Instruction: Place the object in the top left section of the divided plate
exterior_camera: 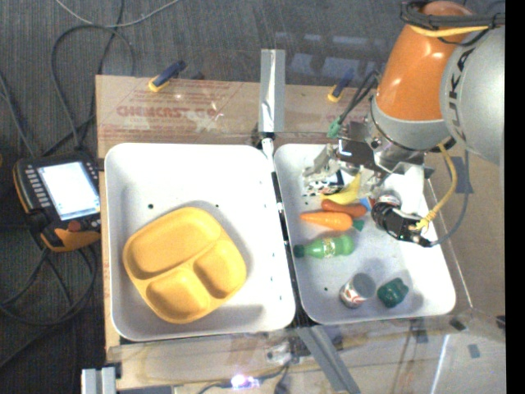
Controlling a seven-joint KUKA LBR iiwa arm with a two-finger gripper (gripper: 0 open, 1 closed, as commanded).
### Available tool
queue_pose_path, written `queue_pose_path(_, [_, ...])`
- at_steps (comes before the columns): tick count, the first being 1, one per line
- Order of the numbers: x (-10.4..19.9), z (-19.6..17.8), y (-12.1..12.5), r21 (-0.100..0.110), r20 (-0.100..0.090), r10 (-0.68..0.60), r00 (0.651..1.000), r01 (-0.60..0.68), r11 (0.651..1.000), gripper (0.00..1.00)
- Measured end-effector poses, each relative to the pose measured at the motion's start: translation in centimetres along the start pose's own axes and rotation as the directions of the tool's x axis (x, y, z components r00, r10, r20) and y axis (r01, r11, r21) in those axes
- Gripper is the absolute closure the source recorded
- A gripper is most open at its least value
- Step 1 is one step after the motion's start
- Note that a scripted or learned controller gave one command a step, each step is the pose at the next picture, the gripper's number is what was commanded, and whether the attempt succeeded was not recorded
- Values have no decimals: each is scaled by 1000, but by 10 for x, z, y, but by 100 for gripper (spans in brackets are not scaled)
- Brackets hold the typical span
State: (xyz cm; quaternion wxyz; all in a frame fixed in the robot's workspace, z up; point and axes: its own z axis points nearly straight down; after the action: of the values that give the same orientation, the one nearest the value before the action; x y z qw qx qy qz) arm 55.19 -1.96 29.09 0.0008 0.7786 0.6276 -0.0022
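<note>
A yellow divided plate (185, 261) lies in the left bin (123, 171), turned at an angle, with nothing in its three sections. My gripper (340, 171) hangs low over the far part of the right bin (435, 294), just above a yellow banana (349, 192). Beneath the banana lie an orange carrot (332, 218) and a reddish piece (346, 207). The wrist hides much of what sits under it, and no object shows clearly between the fingers.
Further toward the front of the right bin lie a green bottle (326, 247), a small can (354, 293) and a dark green item (392, 292). A black cable loop (399, 222) hangs by the wrist. A pendant with a lit screen (64, 191) sits left of the bench.
</note>
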Motion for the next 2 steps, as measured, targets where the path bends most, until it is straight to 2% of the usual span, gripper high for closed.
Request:
queue_pose_path(1, [0,-8,0,3,4,-1,1000,1,1000,100])
queue_pose_path(2, [-67,27,3,-1,-2,-412,911,412,911,100])
